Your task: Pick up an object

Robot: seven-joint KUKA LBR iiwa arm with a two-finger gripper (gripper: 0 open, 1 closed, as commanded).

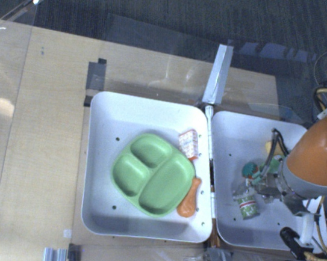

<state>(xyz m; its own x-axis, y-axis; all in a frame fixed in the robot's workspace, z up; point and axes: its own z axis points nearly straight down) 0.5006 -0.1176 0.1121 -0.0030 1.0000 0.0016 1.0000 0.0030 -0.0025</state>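
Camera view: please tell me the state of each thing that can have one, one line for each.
Green divided plate: right side up, flat in the left bin, compartments empty.
Orange piece: lying flat, tucked against the plate's right edge.
Small red and white packet: lying flat beside the plate's upper right edge.
Small clear cup: tipped on its side in the right bin.
End effector: low in the right bin, just above the cup.

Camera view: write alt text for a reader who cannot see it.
A grey arm with an orange band reaches from the right into the right bin, its gripper low over a small cup. The left bin holds a green divided tray, an orange piece and a small packet.
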